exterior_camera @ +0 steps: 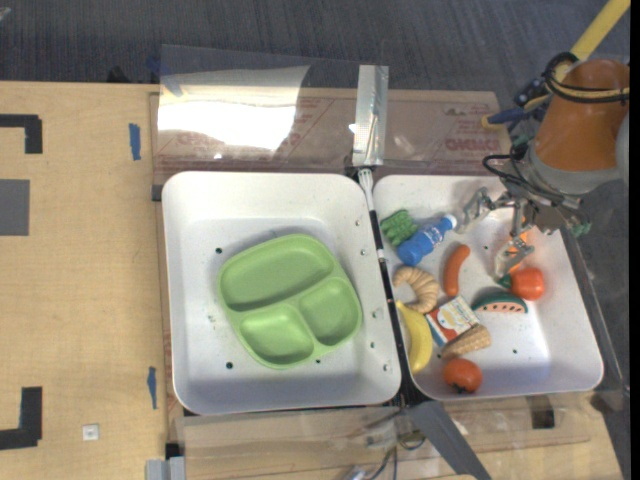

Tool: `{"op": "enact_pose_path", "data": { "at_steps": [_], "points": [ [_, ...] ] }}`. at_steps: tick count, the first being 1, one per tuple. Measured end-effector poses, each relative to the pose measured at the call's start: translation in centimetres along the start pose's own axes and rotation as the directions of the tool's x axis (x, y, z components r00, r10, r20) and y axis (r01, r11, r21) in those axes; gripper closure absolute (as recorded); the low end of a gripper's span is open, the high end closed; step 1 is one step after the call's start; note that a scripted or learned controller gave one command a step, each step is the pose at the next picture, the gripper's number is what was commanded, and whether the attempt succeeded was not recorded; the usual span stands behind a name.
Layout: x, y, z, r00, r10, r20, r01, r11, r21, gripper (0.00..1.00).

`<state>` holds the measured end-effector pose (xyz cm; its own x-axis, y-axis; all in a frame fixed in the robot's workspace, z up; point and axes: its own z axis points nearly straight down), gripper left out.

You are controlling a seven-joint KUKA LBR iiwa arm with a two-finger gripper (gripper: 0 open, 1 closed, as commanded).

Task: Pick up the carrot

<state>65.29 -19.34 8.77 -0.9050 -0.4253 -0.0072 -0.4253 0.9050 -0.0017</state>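
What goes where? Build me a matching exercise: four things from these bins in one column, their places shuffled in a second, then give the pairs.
Things:
1. green divided plate
2. banana
3. blue bottle
4. watermelon slice

Places:
A. right bin, beside the green toy at the divider
B. left bin, in the middle
C. right bin, just below the orange-red ball
D. right bin, along the divider, below the croissant

Pairs: 1-B, 2-D, 3-A, 4-C
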Motion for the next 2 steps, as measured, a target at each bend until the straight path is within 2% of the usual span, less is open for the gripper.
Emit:
{"op": "enact_pose_path", "data": {
  "at_steps": [1,2],
  "points": [
    [2.4,-2.1,-2.1,0.982,-0.188,0.002,0.188,0.982,0.004,0.0],
    [0.3,1.3,-0.1,0.924,-0.382,0.0,0.382,0.924,0.0,0.0]
  ]
}}
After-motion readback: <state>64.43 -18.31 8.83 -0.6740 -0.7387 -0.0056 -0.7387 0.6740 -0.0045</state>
